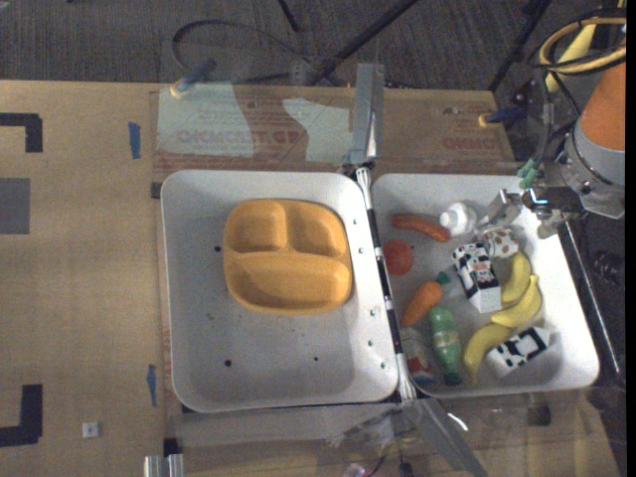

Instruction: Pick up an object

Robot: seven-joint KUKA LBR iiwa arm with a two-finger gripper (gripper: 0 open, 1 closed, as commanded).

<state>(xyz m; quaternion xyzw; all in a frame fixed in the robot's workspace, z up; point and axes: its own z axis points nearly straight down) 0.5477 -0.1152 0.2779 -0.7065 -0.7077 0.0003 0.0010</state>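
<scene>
My gripper (pixel 519 219) hovers over the far right corner of the right bin (pixel 581 366), its fingers spread apart with nothing between them. Just below it lie a small red-and-white dotted item (pixel 503 242) and a cow-patterned carton (pixel 476 272). A white bottle (pixel 457 217) stands just left of the gripper. Also in this bin are a red sausage (pixel 419 227), a tomato (pixel 398 257), a carrot (pixel 422 301), a green bottle (pixel 445 339), two bananas (pixel 517 288) and a second cow-patterned carton (pixel 520 351).
The left bin (pixel 199 366) holds an orange divided plate (pixel 287 255). A metal divider (pixel 370 256) runs between the bins. Cables and stand legs lie on the floor beyond the bench, and the arm's orange band (pixel 608 117) sits at the right edge.
</scene>
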